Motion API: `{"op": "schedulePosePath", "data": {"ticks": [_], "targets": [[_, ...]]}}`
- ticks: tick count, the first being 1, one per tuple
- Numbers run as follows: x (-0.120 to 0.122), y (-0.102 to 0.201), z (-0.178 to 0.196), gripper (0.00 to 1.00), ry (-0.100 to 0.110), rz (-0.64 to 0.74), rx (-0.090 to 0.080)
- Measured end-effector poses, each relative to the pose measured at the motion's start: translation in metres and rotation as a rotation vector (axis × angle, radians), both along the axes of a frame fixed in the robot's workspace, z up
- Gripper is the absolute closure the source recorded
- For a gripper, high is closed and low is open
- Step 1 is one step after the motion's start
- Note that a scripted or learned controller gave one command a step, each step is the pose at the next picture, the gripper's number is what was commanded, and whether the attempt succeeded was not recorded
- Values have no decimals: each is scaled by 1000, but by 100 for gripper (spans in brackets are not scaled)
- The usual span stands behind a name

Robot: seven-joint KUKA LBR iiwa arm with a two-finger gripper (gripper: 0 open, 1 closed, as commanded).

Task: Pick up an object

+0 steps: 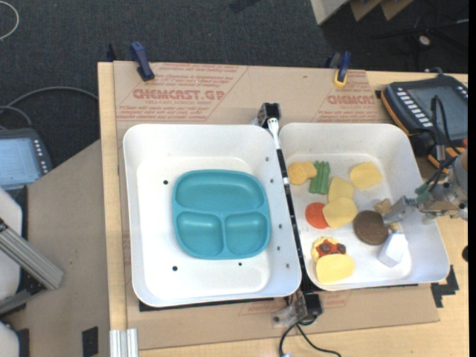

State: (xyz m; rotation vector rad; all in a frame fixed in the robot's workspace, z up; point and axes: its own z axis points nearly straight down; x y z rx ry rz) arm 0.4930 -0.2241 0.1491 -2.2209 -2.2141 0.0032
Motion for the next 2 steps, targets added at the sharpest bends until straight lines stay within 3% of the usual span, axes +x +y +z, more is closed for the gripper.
{"op": "schedulePosePath", "data": {"ticks": [1,2], "targets": [[4,0,11,100,-7,2,-4],[115,1,-57,100,-17,8,-6]]}}
